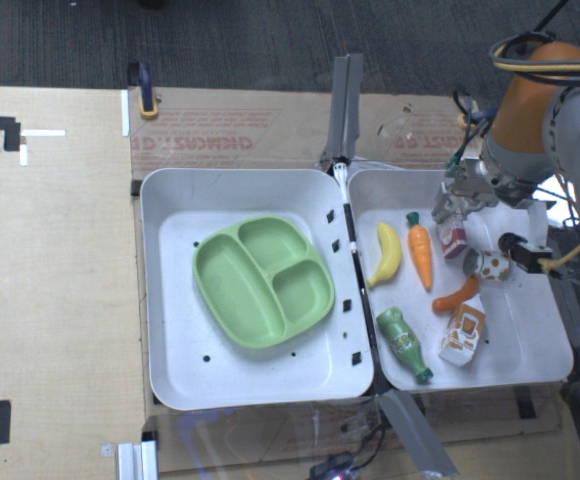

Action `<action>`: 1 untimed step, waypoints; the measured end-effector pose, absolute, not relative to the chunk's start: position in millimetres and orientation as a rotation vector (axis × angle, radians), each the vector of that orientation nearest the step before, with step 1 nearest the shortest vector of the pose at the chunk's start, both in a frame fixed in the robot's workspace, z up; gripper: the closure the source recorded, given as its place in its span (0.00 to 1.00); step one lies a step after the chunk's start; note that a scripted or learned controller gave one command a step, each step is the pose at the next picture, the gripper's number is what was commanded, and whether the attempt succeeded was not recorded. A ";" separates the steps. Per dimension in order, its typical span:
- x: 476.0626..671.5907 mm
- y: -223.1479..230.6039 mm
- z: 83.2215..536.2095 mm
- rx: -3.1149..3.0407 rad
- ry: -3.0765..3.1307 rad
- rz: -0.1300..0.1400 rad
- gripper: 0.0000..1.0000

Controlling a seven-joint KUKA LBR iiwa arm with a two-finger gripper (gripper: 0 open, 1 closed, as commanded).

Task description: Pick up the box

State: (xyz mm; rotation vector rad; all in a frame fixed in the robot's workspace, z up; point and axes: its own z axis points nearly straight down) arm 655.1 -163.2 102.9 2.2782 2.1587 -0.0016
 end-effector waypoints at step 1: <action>659.0 -136.1 179.5 2.286 2.153 -0.001 1.00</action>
